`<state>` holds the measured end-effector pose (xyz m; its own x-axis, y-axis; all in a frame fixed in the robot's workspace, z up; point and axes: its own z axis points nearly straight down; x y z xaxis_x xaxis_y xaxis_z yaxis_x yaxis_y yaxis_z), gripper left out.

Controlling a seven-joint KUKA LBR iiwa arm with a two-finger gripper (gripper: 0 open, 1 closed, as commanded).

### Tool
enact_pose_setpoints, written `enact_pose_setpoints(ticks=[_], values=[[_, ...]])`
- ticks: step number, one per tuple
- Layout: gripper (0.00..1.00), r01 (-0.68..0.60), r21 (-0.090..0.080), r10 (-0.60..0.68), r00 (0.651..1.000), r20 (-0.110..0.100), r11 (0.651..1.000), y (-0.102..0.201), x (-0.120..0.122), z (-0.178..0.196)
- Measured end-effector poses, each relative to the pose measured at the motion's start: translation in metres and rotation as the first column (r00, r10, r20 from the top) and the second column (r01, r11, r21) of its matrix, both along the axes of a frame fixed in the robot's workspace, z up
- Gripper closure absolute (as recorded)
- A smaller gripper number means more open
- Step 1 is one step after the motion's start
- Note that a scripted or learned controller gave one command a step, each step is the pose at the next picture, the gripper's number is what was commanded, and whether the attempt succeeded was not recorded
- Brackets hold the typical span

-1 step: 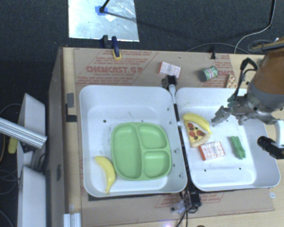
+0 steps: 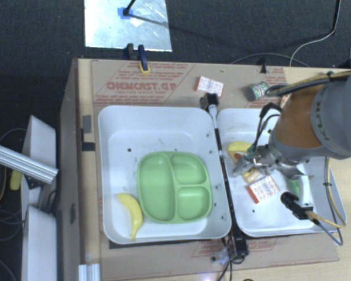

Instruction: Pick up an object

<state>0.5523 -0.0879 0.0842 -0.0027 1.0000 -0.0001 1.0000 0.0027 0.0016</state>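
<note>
My gripper [image 2: 246, 163] hangs low over the left part of the right bin [image 2: 245, 224], at the end of the grey arm with its orange band. A yellow banana [image 2: 238, 147] lies just behind it, close to the bin's left wall. An orange and white packet [image 2: 263, 188] lies just in front and to the right of it. A small yellow piece [image 2: 251, 175] shows directly beneath the gripper, partly hidden by it. A green and white item [image 2: 296, 186] rests further right in the same bin.
The left bin [image 2: 117, 127] holds a green divided plate [image 2: 174, 186] and a second yellow banana [image 2: 131, 213] at its front left. On the cardboard behind the bins lie a white label [image 2: 209, 85] and a small green can [image 2: 258, 90].
</note>
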Motion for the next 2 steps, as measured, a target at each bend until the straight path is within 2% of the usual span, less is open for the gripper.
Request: enact_pose_setpoints(ticks=[1,2], values=[[0.0,-0.001,0.0,0.001,1.0,0.001,1.0,-0.003,0.062,0.001],[0.0,0.001,0.0,-0.001,1.0,-0.001,1.0,-0.004,0.026,0.0]])
